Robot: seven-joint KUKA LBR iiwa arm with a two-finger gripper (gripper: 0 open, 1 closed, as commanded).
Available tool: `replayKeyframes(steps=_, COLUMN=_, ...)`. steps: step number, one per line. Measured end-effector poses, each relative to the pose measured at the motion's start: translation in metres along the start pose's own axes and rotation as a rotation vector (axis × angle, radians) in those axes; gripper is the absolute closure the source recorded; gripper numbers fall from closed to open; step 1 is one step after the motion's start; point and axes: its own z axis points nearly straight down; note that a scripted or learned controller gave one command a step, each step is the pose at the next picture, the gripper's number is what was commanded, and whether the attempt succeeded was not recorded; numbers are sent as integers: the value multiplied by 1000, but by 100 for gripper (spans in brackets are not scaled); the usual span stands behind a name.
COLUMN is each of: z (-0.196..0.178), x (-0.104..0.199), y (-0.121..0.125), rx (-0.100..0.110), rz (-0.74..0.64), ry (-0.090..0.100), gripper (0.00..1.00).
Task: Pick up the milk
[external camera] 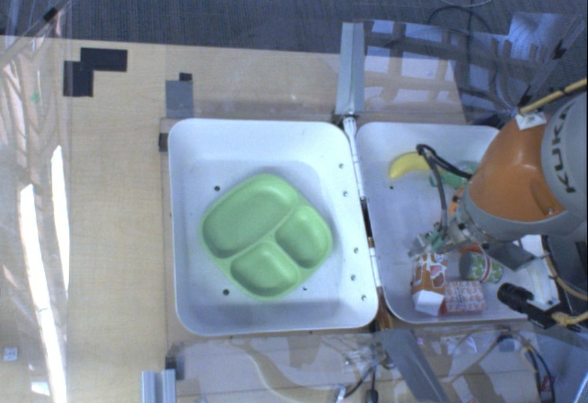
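The milk (427, 285), a small orange and white carton, lies near the front edge of the right bin (395, 208). My gripper (439, 240) hangs just above and behind the carton, low in the bin, under the arm's orange band (516, 179). The wrist and cables hide the tip of the gripper, and I cannot see whether it touches the carton.
A yellow banana (406, 166) lies at the back of the right bin. A red and white pack (466, 297) and a green-topped item (484, 266) crowd the carton's right side. The left bin (193, 162) holds a green divided plate (266, 234).
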Motion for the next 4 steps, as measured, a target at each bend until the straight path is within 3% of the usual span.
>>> replayKeyframes(steps=1, z=-78, x=69, y=19, rx=22, rz=307, ry=3, gripper=100)
replayKeyframes(steps=2, z=-85, x=69, y=21, rx=24, rz=300, ry=3, gripper=100)
replayKeyframes(steps=3, z=-85, x=69, y=21, rx=24, rz=300, ry=3, gripper=0)
replayKeyframes(steps=4, z=-78, x=86, y=25, rx=22, rz=223, ry=4, gripper=0)
